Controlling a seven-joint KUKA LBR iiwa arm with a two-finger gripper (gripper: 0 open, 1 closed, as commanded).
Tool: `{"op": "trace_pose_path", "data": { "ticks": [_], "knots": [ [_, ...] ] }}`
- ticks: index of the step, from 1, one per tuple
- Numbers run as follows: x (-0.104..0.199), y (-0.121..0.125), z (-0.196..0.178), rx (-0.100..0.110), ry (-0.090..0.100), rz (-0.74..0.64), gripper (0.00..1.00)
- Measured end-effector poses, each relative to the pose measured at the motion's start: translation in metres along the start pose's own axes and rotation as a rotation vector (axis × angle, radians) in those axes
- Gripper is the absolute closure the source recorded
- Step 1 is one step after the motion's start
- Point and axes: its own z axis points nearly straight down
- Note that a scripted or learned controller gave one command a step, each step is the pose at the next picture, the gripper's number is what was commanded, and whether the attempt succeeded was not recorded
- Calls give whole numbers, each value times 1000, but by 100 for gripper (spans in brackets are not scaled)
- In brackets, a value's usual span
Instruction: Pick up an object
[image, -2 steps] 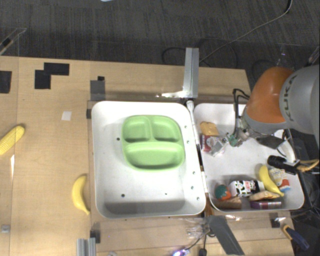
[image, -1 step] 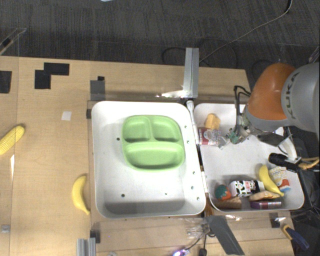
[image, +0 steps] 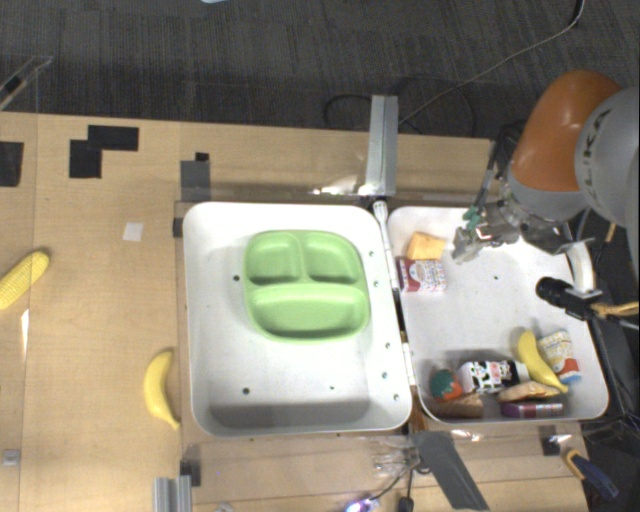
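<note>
My gripper (image: 473, 238) hangs over the far part of the right bin (image: 500, 300), tilted down toward the left. Just to its left lies a yellow-orange cheese wedge (image: 426, 245), and below that a small pink and white carton (image: 422, 277); nothing shows in the gripper. Along the bin's near edge lie a yellow banana (image: 537, 362), a cow-patterned bottle (image: 489, 375), a green and red piece (image: 441, 382), a brown item (image: 461, 405) and a small can (image: 561, 349).
The left bin (image: 215, 330) holds a green divided plate (image: 305, 283). On the bench left of the bins lie another banana (image: 158, 388) and a corn cob (image: 22, 280). A metal post (image: 383, 145) stands behind the divider between the bins.
</note>
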Motion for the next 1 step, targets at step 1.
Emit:
{"op": "trace_pose_path", "data": {
  "ticks": [1],
  "knots": [
    [-1, -3, 80, -16, -4, 358, 100]
  ]
}}
